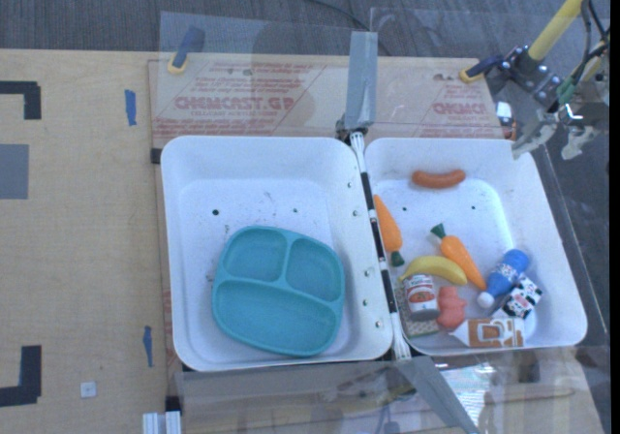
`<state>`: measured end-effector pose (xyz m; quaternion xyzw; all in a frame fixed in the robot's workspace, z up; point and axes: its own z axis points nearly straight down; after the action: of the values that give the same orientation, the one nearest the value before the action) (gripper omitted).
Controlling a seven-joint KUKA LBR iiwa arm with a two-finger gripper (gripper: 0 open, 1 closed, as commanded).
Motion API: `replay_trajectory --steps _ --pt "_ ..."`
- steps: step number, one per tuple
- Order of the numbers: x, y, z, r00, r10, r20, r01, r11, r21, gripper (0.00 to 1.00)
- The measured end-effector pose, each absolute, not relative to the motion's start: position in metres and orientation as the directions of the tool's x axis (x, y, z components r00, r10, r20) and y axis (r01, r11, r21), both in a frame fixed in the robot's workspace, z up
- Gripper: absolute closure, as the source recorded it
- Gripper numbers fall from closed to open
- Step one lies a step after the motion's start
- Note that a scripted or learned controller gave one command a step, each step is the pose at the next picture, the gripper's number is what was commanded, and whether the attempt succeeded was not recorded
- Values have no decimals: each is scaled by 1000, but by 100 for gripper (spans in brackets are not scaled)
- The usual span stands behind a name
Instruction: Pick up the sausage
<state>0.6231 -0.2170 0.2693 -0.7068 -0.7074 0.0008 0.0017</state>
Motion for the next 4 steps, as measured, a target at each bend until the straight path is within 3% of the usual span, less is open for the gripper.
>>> replay_trajectory --steps 1,2,3,4 --pt "645 -159 168 -324 946 3 946 324 -4 0" --pt "664 -153 94 -391 921 2 921 391 -4 0" --pt "667 -121 87 -395 919 -3 919 395 -4 0" --pt "668 -151 87 -371 929 6 929 371 0 0"
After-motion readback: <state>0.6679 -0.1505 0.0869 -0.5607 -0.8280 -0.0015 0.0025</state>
